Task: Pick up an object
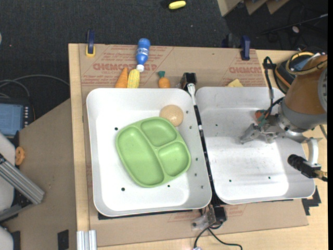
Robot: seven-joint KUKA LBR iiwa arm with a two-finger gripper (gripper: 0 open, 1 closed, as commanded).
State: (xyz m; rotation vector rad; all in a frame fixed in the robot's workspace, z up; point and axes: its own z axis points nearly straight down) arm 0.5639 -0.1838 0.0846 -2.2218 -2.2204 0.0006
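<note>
Hand (248, 135) low in right bin (244, 181), fingers spread, gripping nothing. Green divided plate (152, 151) in left bin (104, 139): likely light, rigid, slick plastic; pinch its raised rim.

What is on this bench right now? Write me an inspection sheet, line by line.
Surface: brown bench board bearing a left bin and a right bin, both white.
Job's things: green divided plate and tan ball in the left bin.
Clutter: blue-capped bottle, toy corn, two toy carrots behind the bins; yellow item on the floor.
Grippers: claw low over the right bin, nothing seen in it.
Cables: black cables by the arm.
Surroundings: dark carpet.
</note>
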